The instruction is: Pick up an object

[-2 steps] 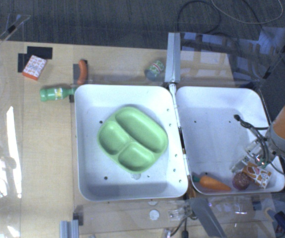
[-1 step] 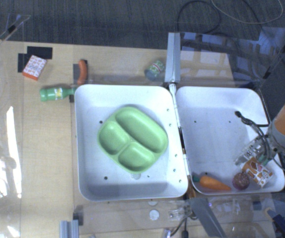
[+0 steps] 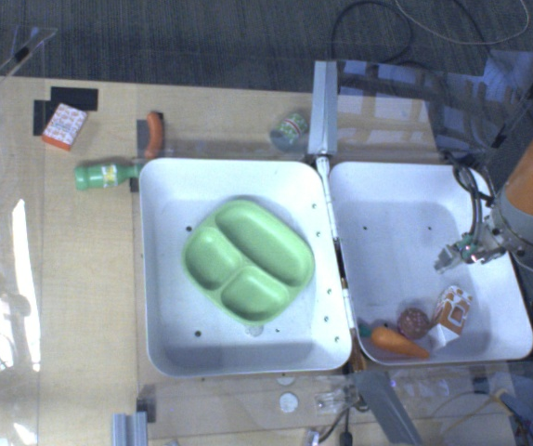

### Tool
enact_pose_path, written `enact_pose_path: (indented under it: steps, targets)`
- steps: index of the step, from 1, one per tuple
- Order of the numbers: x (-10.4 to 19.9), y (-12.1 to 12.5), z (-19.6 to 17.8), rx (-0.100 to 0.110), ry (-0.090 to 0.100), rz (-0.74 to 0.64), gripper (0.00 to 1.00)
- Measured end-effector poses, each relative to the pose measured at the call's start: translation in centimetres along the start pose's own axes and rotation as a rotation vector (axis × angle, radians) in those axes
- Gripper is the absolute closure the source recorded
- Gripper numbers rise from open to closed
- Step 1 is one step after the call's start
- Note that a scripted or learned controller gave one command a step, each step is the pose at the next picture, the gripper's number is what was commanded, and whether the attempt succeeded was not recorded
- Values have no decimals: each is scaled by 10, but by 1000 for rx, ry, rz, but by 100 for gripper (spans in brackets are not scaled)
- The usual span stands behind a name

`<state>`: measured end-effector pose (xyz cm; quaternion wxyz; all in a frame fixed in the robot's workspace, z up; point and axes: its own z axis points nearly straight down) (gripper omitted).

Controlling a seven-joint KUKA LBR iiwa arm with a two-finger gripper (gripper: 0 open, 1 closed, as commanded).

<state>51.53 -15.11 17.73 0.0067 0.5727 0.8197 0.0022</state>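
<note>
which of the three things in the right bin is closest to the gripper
The white and orange packet, just below the gripper; the brown round piece and carrot lie farther left.

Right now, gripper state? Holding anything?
Gripper: over the right bin, nothing visible between its fingers; open or shut cannot be told.

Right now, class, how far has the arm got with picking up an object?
Done: the pincer is already over the right bin, above its lower corner. In hand: nothing shows between its tips. Left: the carrot, the brown round piece and the white-and-orange packet lie on the bin floor, ungrasped.
</note>
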Motion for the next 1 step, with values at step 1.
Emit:
enact_pose_path:
  steps: [1]
  targets:
    - [-27, -36, 86, -2, -2, -388, 100]
